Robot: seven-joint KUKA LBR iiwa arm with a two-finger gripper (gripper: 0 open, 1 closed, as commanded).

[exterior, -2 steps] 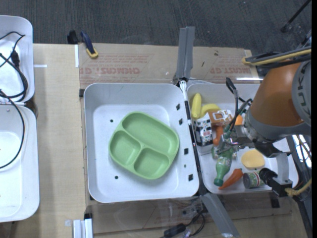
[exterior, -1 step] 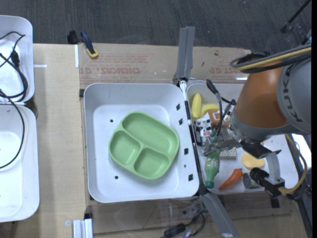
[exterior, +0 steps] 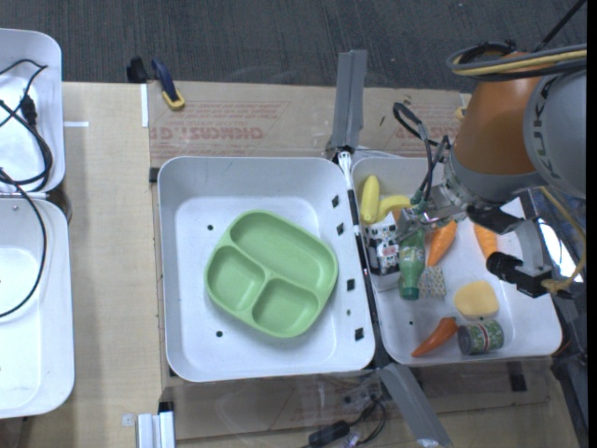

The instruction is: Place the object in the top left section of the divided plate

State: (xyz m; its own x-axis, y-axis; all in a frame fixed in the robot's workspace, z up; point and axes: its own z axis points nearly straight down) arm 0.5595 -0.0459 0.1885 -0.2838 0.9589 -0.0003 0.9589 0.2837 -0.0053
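Observation:
A light green divided plate (exterior: 270,273) with three sections lies tilted in the middle of the left bin (exterior: 182,250), with nothing in it. My gripper (exterior: 422,217) hangs low over the upper middle of the right bin (exterior: 536,343). It is just above a green bottle (exterior: 410,269) and an orange carrot (exterior: 442,240), and to the right of a yellow banana (exterior: 371,197). The wrist and cables hide what lies directly under it.
The right bin also holds a dark printed box (exterior: 382,247), a yellow lemon (exterior: 477,298), a green can (exterior: 480,336), a second carrot (exterior: 434,337) and an orange piece (exterior: 486,241). A grey divider post (exterior: 349,101) stands between the bins at the back.

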